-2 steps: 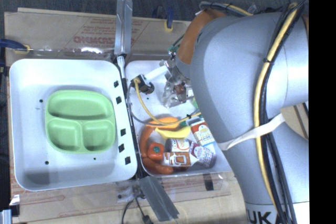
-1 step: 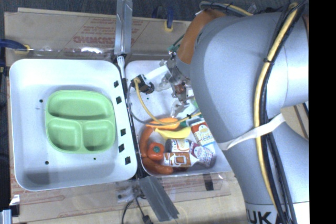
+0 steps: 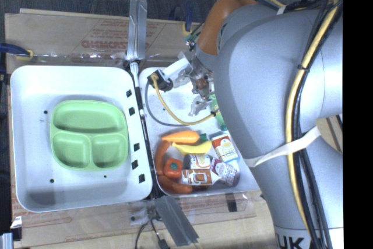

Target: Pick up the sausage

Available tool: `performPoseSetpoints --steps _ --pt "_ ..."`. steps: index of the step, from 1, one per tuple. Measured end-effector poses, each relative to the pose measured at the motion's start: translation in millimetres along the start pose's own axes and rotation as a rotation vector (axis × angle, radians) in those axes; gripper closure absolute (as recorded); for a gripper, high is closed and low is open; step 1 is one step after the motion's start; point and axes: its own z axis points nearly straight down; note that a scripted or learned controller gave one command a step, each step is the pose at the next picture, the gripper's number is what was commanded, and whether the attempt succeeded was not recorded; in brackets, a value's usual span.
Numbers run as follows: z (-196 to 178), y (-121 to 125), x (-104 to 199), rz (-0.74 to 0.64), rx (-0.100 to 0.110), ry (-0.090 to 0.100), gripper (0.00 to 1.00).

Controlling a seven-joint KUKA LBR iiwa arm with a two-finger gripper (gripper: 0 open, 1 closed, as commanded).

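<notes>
Reddish-brown sausage (image 3: 166,175) curls around the tomato-like toy (image 3: 172,167), wedged under a carrot (image 3: 182,137) and cartons (image 3: 198,175). The gripper (image 3: 200,93) hovers above that pile; finger state unclear. Crowding could cause a wrong or slipped grasp.

Two bins are set side by side on the surface (image 3: 70,32). In the left bin (image 3: 29,125) a tray (image 3: 90,134) is placed near the centre. In the right bin (image 3: 152,119) the goods are heaped toward 6 o'clock: a sausage (image 3: 161,167) is curved along the heap's 9 o'clock edge, a carrot (image 3: 182,137) is laid at 12 o'clock, and cartons (image 3: 224,148) are packed at 3 o'clock. The pincer (image 3: 200,96) is found over this bin's 12 o'clock end, with a cable (image 3: 166,116) looped at its 8 o'clock.
</notes>
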Motion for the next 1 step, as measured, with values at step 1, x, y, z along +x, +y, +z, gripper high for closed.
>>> performPoseSetpoints --steps 1 --pt "33.0 66.1 -21.2 -0.033 0.001 -0.001 0.00"
